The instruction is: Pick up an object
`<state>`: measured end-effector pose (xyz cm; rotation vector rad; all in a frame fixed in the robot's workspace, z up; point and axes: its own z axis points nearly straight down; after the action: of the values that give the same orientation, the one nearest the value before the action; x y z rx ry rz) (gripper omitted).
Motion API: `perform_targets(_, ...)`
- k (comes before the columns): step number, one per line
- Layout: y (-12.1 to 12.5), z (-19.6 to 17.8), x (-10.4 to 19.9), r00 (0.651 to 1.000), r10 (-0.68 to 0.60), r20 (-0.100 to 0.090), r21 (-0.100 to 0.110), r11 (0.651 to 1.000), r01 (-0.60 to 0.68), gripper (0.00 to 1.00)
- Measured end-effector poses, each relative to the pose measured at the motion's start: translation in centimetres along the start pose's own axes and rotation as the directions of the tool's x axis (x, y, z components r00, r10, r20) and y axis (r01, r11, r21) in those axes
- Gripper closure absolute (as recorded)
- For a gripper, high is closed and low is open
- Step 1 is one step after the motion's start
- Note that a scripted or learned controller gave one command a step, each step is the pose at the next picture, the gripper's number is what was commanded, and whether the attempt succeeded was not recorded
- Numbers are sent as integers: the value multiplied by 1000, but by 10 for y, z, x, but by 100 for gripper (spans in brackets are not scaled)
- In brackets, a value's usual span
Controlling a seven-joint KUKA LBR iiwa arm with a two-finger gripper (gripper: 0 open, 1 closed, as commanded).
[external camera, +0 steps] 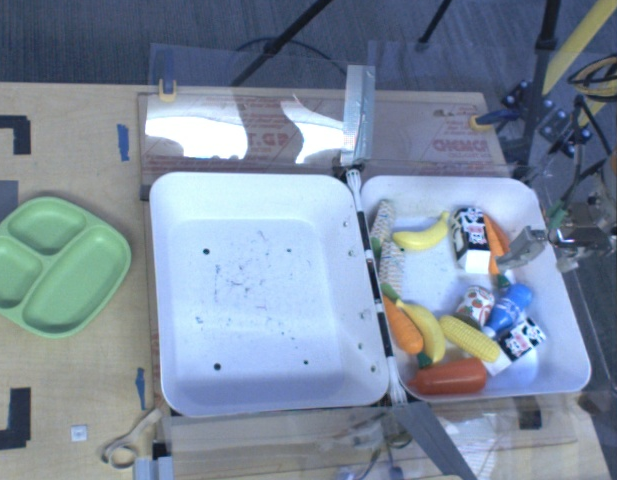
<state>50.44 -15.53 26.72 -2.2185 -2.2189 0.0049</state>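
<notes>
Glossy plastic toys crowd the right bin point(558, 268): a curved yellow banana point(422, 235), a ridged corn cob point(471, 336), a smooth orange carrot point(404, 330) and a red sausage point(449, 376). The metal hand point(528, 247) reaches over that bin's right rim, beside a second carrot point(497, 239). Blur hides its tips, so I cannot tell their state.

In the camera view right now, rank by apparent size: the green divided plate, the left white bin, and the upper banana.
1. left white bin, clearly largest.
2. green divided plate.
3. upper banana in the right bin, smallest.
The gaps are wide, so camera slant doesn't change the order.
</notes>
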Motion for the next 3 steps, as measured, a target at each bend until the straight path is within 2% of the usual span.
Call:
perform_targets(1,50,78,-38,999,-33,-1,0,999,33,0)
perform_targets(2,97,168,-49,1000,-2,-4,-5,1000,2,0)
perform_targets(3,97,162,-50,1000,0,-3,-2,1000,0,100)
